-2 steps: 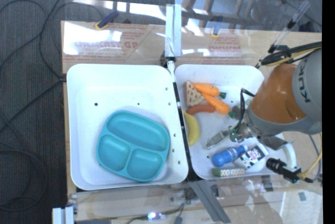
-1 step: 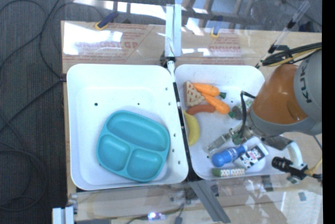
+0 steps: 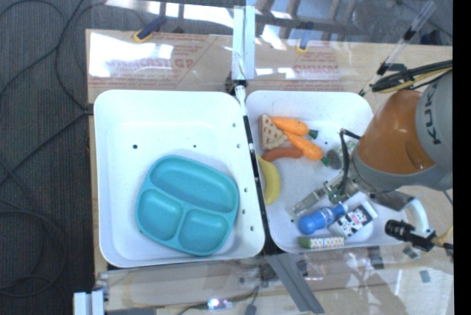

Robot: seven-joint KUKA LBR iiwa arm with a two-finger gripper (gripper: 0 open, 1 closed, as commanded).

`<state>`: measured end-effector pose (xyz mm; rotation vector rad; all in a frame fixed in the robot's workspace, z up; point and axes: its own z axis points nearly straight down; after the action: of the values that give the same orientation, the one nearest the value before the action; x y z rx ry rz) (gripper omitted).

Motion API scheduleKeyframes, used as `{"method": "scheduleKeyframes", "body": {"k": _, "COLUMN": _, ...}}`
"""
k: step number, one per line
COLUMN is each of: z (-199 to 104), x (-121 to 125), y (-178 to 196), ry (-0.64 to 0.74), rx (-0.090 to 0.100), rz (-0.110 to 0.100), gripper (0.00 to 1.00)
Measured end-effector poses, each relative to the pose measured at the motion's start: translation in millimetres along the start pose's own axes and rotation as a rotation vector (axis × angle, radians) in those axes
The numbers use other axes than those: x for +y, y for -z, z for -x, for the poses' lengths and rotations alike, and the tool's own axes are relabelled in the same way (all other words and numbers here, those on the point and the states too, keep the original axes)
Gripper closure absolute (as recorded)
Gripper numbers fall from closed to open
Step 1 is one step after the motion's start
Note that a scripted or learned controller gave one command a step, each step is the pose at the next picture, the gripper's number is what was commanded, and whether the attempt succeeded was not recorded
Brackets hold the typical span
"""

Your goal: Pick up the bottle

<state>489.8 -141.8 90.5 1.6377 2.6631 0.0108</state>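
The bottle [image 3: 321, 218] is blue with a white label and lies on its side in the near part of the right bin [image 3: 360, 106], cap toward the left. My gripper [image 3: 326, 195] hangs low just behind it, close above its upper side. The grey wrist with its orange band comes in from the right and covers the bin's right part. No object shows in the gripper's grasp, and the bottle rests on the bin floor.
In the right bin lie two carrots [image 3: 300, 137], a waffle wedge [image 3: 271, 132], a sausage [image 3: 282, 154], a banana [image 3: 271, 182], a small printed box [image 3: 358, 221] and a dotted strip [image 3: 321, 241]. The left bin [image 3: 118, 159] holds a blue divided plate [image 3: 189, 204].
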Motion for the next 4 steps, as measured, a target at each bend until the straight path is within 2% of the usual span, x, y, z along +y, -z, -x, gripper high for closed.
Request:
{"method": "scheduleKeyframes", "body": {"k": 2, "z": 11.3, "x": -5.7, "y": -0.3, "ry": 0.073, "rx": 0.004, "rz": -0.001, "gripper": 0.00}}
{"method": "scheduleKeyframes", "body": {"k": 3, "z": 13.0, "x": -4.5, "y": 8.3, "ry": 0.071, "rx": 0.002, "rz": 0.000, "gripper": 1.00}}
{"method": "scheduleKeyframes", "body": {"k": 4, "z": 13.0, "x": -4.8, "y": 8.2, "ry": 0.071, "rx": 0.002, "rz": 0.000, "gripper": 0.00}}
